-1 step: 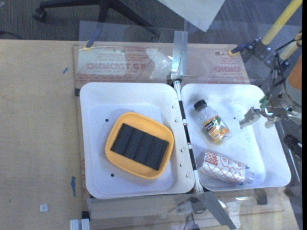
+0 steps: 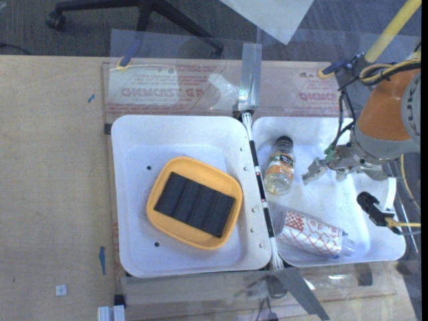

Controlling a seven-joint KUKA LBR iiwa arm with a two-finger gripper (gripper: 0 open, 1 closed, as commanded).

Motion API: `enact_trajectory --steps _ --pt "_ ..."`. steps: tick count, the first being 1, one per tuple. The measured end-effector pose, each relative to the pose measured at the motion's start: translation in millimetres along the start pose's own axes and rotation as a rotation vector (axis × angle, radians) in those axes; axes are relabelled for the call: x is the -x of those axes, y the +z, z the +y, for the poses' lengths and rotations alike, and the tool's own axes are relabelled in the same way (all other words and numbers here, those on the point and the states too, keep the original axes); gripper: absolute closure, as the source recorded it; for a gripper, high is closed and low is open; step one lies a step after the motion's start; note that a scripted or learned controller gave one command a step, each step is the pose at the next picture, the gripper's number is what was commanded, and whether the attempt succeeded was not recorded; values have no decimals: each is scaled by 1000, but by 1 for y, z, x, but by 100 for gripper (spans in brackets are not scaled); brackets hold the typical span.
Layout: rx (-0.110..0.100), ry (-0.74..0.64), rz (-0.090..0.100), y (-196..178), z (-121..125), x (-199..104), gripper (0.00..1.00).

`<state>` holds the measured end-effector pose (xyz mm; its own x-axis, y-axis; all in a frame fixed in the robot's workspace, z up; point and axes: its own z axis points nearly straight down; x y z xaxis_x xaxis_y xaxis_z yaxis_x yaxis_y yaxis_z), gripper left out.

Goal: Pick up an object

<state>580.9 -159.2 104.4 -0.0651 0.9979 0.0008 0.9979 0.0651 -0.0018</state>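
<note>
The right bin (image 2: pixel 381 246) holds a small clear bottle (image 2: pixel 279 167) with a black cap and amber contents, lying near its left wall. A red-and-white patterned packet (image 2: pixel 313 231) lies along the bin's front. My gripper (image 2: pixel 346 171) hangs over the right bin's middle, to the right of the bottle and above the packet. Its fingers (image 2: pixel 314 172) are spread open and nothing sits between them. In the left bin (image 2: pixel 127 179) rests a yellow tray (image 2: pixel 160 186) carrying a black ribbed block (image 2: pixel 195 204).
The grey arm with its orange band (image 2: pixel 388 112) comes in from the right over the bin's far corner, trailing cables (image 2: pixel 344 105). A black plug (image 2: pixel 371 206) hangs by the right wall. A thin divider (image 2: pixel 257 179) separates the bins.
</note>
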Motion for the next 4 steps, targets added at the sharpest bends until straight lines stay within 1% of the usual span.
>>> enact_trajectory --steps 1,2,3,4 --pt "2 17 -7 14 22 -42 0" --pt "5 -121 -4 -27 -1 23 0" --pt "6 -449 -5 10 12 -34 0" --pt "-12 -543 -18 16 69 -34 0"
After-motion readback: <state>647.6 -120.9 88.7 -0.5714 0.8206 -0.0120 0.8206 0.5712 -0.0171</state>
